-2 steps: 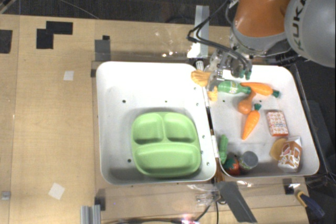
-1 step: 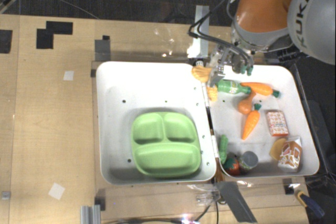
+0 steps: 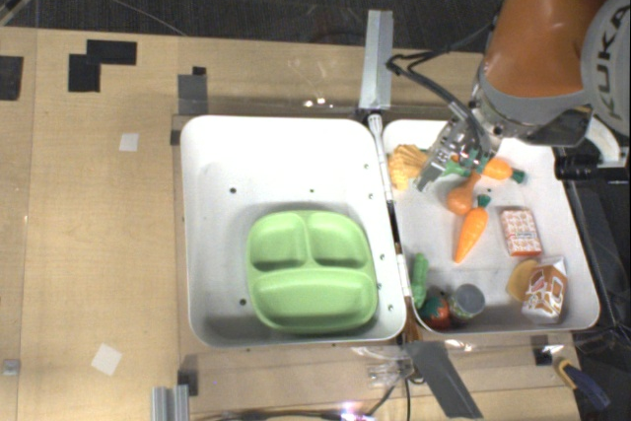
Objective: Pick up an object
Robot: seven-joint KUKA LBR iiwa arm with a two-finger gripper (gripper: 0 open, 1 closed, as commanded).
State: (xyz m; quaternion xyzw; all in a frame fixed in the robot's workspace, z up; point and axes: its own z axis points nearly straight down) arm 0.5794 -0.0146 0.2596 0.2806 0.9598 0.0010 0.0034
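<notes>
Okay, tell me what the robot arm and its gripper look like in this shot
The arm is bulky and rounded, with an orange band and grey casing bearing dark lettering at the right edge. Black cables run along it to the small metallic grey gripper.

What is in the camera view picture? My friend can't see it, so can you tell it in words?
A grey robot arm with an orange band reaches from the right, its gripper low over the right white bin, near plastic toy carrots, a yellowish toy and small snack packets. The left white bin holds a green plastic divided tray.
</notes>
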